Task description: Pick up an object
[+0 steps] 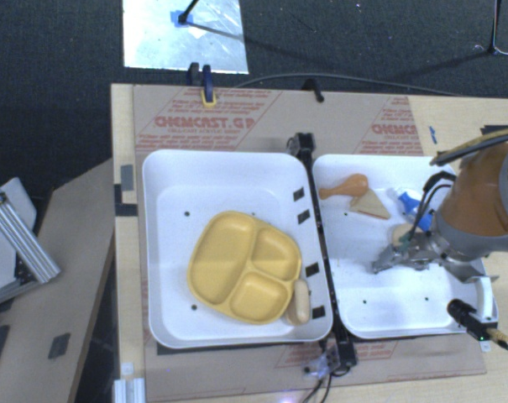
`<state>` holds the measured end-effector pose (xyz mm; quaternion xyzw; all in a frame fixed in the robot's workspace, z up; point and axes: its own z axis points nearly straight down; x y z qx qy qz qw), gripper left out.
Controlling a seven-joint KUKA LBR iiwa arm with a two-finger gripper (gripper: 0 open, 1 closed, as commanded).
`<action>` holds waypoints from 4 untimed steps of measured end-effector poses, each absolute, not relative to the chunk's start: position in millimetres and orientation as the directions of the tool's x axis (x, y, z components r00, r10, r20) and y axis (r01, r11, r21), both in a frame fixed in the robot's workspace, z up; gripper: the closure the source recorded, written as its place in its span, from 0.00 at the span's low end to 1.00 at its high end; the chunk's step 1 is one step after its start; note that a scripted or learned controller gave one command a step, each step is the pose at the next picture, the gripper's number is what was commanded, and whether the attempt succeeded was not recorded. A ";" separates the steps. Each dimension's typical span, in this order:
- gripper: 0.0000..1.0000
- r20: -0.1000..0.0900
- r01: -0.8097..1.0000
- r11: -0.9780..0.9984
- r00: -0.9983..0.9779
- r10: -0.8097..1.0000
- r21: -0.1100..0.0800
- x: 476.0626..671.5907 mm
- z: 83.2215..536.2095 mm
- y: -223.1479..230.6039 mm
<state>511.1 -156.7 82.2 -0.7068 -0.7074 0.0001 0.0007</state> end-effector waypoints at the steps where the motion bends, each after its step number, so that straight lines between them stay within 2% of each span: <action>1: 1.00 -0.001 1.000 0.002 -0.002 1.000 0.004 512.6 95.3 -157.1; 3: 1.00 -0.002 1.000 0.005 -0.005 1.000 0.007 520.0 190.4 -145.3; 4: 1.00 -0.001 1.000 0.004 -0.004 1.000 0.005 521.5 216.7 -145.6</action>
